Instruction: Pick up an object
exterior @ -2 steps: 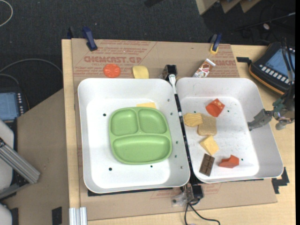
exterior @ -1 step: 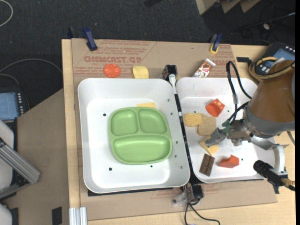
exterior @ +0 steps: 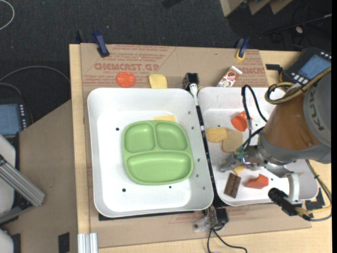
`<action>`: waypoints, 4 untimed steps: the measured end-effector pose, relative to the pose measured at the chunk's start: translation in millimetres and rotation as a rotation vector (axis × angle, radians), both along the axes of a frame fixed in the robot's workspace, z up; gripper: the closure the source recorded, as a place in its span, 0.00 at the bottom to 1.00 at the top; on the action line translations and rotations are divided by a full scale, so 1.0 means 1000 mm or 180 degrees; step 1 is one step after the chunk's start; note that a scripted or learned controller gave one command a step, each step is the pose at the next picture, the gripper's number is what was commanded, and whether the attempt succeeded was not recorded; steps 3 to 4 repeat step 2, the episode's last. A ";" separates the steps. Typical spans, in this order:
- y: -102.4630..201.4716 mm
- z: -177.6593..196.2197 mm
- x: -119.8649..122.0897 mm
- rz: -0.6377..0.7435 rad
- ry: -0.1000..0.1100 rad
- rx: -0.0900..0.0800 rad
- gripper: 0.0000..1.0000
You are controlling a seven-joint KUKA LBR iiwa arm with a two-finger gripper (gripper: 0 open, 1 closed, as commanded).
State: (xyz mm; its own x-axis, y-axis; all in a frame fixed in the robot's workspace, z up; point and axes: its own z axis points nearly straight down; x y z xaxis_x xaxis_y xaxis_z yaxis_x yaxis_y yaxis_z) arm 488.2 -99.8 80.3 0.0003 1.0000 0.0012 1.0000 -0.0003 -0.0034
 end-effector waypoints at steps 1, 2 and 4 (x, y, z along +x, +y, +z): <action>-0.001 0.015 0.000 -0.0005 -0.0019 -0.0010 1.00; 0.058 0.111 0.075 0.0033 -0.0063 -0.0002 1.00; 0.058 0.111 0.075 0.0033 -0.0063 -0.0002 1.00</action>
